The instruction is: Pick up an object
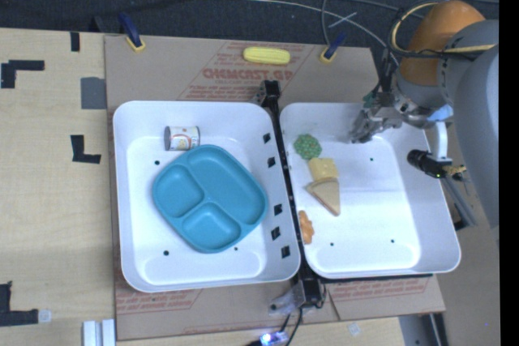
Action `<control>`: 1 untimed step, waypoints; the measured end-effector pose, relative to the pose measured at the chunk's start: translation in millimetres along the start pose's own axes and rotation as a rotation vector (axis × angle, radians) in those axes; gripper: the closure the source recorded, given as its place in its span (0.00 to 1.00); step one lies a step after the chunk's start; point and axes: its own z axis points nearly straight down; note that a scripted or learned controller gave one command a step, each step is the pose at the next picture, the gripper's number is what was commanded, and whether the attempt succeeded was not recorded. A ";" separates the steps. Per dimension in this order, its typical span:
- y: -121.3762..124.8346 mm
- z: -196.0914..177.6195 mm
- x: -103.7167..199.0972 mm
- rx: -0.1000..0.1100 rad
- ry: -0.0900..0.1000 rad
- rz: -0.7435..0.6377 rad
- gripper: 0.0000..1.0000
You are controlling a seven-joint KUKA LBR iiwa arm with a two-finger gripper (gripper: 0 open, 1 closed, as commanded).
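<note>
The right bin [405,255] holds a green broccoli-like piece [307,147], a yellow block [323,169], a tan wedge [327,196] and a small orange piece [305,226] along its left side. My gripper [362,130] hangs over the bin's far part, to the right of the green piece and apart from it. Nothing shows between its fingers. In the left bin [138,255] lie a blue divided plate [209,197] and a small can [182,138] on its side.
A yellow banana-shaped toy [266,55] lies on the cardboard behind the bins. Blue clamps [130,32] hold the cardboard's far edge. Cables run across the dark back. The arm's grey body [478,93] fills the right side.
</note>
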 end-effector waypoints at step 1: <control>0.0 -42.5 -3.2 0.003 0.005 0.004 1.00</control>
